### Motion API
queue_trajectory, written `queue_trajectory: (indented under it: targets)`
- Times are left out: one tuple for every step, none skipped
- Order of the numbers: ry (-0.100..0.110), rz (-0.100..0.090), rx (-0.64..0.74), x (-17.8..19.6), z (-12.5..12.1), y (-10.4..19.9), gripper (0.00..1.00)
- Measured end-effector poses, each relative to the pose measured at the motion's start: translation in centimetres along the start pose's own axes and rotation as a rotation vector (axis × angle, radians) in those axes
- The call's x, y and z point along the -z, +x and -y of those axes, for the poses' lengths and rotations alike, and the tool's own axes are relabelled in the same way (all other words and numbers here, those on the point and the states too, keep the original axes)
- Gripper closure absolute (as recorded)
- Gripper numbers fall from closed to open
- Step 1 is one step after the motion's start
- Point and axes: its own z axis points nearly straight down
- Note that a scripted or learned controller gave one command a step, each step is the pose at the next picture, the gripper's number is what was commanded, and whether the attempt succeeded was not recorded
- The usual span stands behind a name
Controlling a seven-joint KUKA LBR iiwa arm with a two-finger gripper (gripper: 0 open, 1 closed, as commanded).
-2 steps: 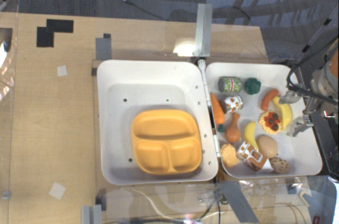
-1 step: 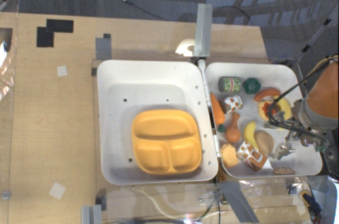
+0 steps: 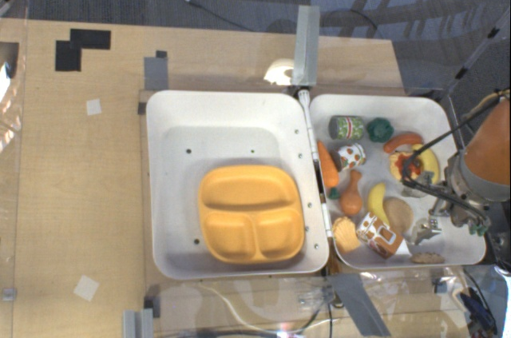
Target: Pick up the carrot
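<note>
Carrot (image 3: 326, 164) lying lengthwise against the left wall of the right bin (image 3: 447, 114), tucked beside the divider, probably dumped there with the other toy food. Hard spot for a two-finger grip: wall on one side, drumstick (image 3: 352, 192) and small printed can (image 3: 351, 156) close on the other. Crowded further by bananas (image 3: 378, 204), a green can (image 3: 346, 127), a green lump (image 3: 380, 129) and a sausage (image 3: 402, 141). Hand (image 3: 427, 229) hanging low over the bin's lower right corner, well apart from the carrot, nothing visibly in it; opening impossible to judge from this angle. Yellow divided tray (image 3: 251, 213) sitting in the left bin (image 3: 168, 192), likely a drop-off spot. Both bins resting on the counter (image 3: 72, 192).
</note>
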Motion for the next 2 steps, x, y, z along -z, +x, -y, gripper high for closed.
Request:
queue_trajectory:
  targets:
    - [0.001, -0.003, -0.217, -0.03, 0.10, 0.25, 0.00]
    - [0.000, -0.008, -0.428, 0.36, -0.06, 0.41, 0.00]
